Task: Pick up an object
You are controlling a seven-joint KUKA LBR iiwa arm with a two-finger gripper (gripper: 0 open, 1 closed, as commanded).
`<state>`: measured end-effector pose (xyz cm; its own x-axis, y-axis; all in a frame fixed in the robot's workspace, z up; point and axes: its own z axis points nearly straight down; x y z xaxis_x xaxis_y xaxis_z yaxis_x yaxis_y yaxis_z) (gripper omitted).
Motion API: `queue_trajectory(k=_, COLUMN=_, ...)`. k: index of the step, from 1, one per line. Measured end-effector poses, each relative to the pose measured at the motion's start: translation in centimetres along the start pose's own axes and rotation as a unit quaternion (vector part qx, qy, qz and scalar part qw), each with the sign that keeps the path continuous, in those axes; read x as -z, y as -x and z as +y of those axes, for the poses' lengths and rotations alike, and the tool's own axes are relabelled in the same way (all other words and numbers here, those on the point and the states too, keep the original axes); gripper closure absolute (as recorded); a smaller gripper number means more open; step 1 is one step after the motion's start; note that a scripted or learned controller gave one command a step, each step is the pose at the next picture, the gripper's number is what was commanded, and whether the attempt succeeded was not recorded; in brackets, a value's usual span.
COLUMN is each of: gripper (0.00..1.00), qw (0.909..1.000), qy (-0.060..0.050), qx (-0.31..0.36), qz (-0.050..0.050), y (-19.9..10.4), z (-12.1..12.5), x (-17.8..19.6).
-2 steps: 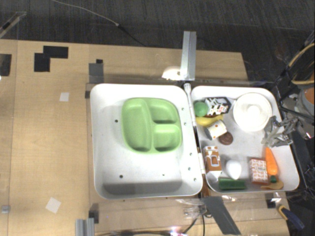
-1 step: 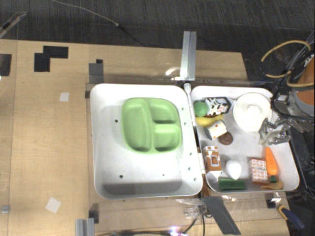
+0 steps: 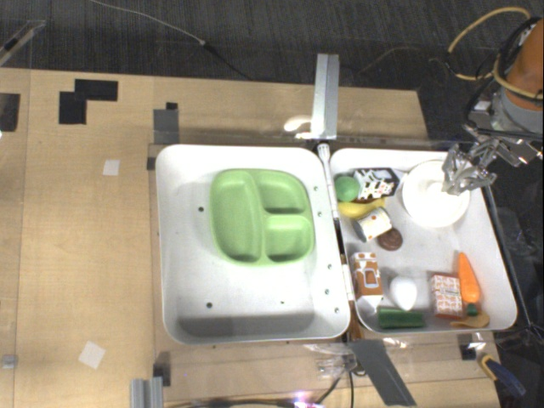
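The claw (image 3: 467, 170) hangs over the white plate (image 3: 432, 198) in the right bin (image 3: 503, 266); its opening is unclear. A banana (image 3: 360, 208) and carrot (image 3: 468, 279) lie nearby.

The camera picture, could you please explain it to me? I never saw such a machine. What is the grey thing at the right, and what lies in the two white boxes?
One camera looks down at a slant on a wooden bench. The grey thing is a robot arm reaching in from the right; its gripper, a small metal hand with two fingers, hangs over the far right corner of the right bin, above a white plate. I see nothing between its fingers. The left bin holds a green divided tray. The right bin holds small toy-like items: a green ball, a banana, a carrot, a white egg, a green stick-shaped piece and a few small boxes.
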<state>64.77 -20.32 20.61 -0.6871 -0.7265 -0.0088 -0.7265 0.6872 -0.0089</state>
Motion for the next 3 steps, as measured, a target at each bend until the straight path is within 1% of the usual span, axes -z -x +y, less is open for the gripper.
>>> queue_trajectory(k=1, gripper=1.00, qw=0.9817, qy=0.003, qx=0.191, qz=0.001, y=-5.5, z=5.5, x=-1.3)
queue_trajectory(k=2, gripper=1.00, qw=0.9747, qy=0.001, qx=0.224, qz=0.000, y=-1.3, z=1.3, x=2.0)
queue_trajectory(k=3, gripper=1.00, qw=0.9237, qy=0.004, qx=0.383, qz=0.000, y=-3.3, z=3.2, x=-1.2)
